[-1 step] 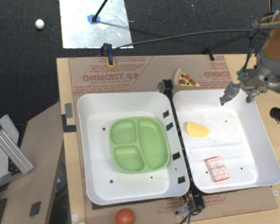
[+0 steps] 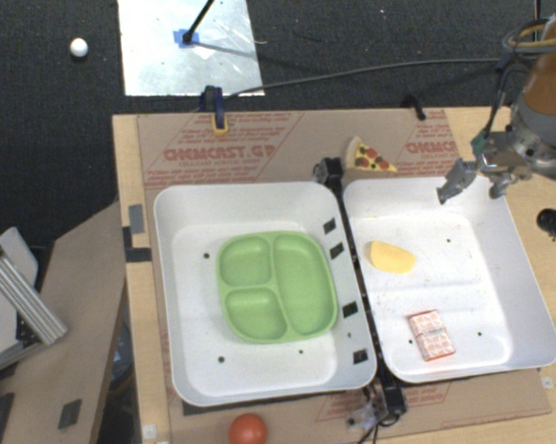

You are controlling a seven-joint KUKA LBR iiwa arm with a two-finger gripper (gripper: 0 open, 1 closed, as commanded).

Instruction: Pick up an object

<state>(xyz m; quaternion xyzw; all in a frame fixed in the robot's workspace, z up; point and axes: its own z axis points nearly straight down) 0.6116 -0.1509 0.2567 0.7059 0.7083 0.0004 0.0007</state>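
A yellow lemon-shaped piece [image 2: 392, 256] lies near the left side of the right bin [image 2: 505, 249]. A small red and white box [image 2: 430, 335] rests toward that bin's front. My gripper [image 2: 477, 183] hangs open over the bin's far right corner, well above and to the right of the yellow piece, with nothing between its fingers. A green divided plate [image 2: 275, 285] fills the middle of the left bin [image 2: 182, 269].
A toy pizza slice [image 2: 369, 156] lies on the cardboard behind the bins. A red-orange ball [image 2: 247, 433] sits on the bench in front of the left bin. A blue clamp [image 2: 215, 106] grips the cardboard's far edge. A metal rail [image 2: 19, 293] slants at the left.
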